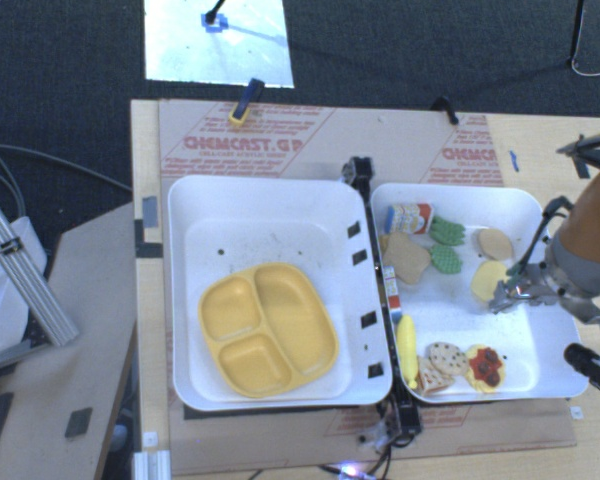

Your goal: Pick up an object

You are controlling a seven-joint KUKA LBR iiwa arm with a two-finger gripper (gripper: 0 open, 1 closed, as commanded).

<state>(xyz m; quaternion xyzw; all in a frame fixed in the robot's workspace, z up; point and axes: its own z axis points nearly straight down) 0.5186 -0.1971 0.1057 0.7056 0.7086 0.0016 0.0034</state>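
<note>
Left bin (195,218): holds one yellow divided tray (268,328), three compartments, lying flat toward the near side of the bin floor.

Divider between bins: black clips along the shared rim.

Right bin (525,203): holds the small toy items. Far-left corner: a small white carton with red and blue print (410,217), on its side. Just beside it, a tan flat piece (409,258). Right of these, two green pieces (446,244), one behind the other, close together. Further right, a tan oval slice (495,243); nearer the camera from it, a pale yellow piece (486,281).

Near-left edge of the right bin: a yellow banana-like item (407,349) lying along the divider. Beside it, a speckled cookie-like piece (442,364), then a flat piece with red topping (486,367).

Arm enters from the right, over the right bin. Pincer (508,294) sits low, just beside the pale yellow piece, at its right edge. Finger state: cannot tell; tips too small and dark against the bin.

Worktop (310,138): brown sheet with red print under both bins.
</note>
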